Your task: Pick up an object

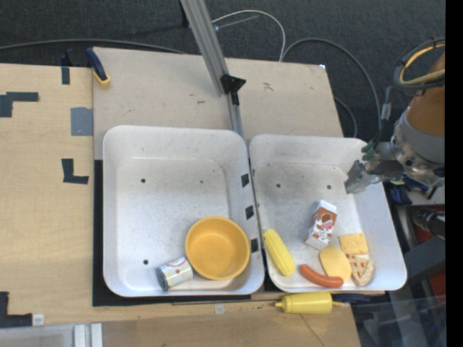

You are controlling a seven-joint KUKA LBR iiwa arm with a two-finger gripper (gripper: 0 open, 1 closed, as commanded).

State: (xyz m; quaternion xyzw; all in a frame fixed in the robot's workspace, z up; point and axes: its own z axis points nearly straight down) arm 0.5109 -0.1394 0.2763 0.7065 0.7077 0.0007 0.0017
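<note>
The gripper hangs over the right rim of the right bin, above and to the right of a small white and brown carton. Nothing shows in it. Near the carton lie a yellow corn cob, a red sausage, a yellow round piece, a cheese wedge and a pizza slice. The left bin holds a yellow bowl and a small tin can at its front.
A yellow mustard bottle lies on the bench just in front of the right bin. A grey pole slants down to the seam between the bins. A blue and yellow clamp sits at the back left. Cables loop behind.
</note>
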